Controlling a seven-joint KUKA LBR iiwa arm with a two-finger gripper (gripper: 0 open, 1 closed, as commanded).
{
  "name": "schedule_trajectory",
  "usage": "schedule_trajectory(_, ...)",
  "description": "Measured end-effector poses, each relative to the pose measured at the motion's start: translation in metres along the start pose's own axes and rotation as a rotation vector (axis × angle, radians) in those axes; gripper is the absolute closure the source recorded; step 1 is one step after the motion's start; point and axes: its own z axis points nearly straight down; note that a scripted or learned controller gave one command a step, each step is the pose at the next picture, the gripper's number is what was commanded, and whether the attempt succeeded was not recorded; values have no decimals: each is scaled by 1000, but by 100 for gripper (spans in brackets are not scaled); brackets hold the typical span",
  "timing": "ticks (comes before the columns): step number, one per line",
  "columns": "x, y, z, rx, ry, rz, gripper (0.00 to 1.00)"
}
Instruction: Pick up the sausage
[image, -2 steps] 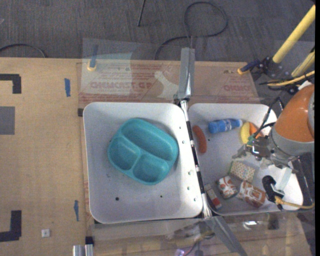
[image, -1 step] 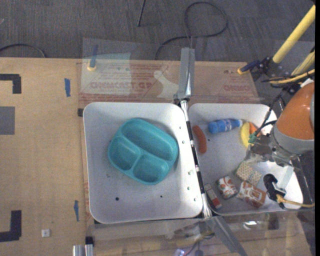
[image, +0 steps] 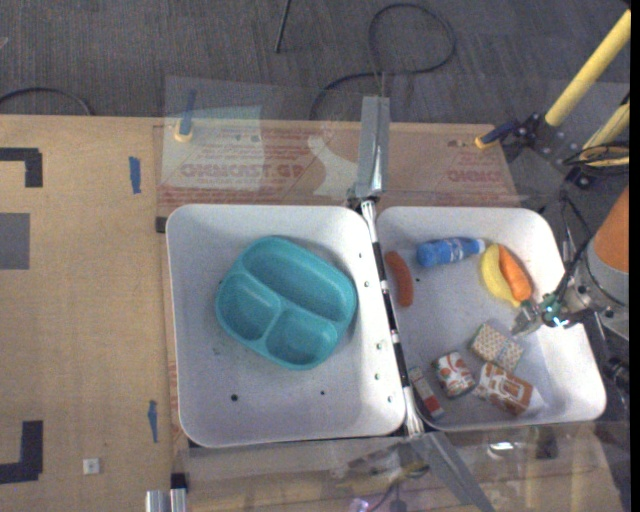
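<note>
the left bin (image: 200, 400) holds a teal divided plate (image: 287, 300); the right bin (image: 560, 250) holds the clutter. the gripper (image: 540, 315) hangs at the right bin's far right edge, just beside a banana (image: 491, 276) and carrot (image: 514, 275) — nothing between its fingers, though how wide they stand i cannot tell. the sausage (image: 400, 277) lies untouched along the bin's left wall, so this looks like the approach step — the next move is a reach leftward across open floor, then down close to that wall.

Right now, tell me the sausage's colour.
Reddish-brown; the sausage shows in the camera view, by the right bin's left wall.
</note>
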Motion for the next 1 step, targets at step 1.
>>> schedule_trajectory(1,34,28,-16,3,0,522,100)
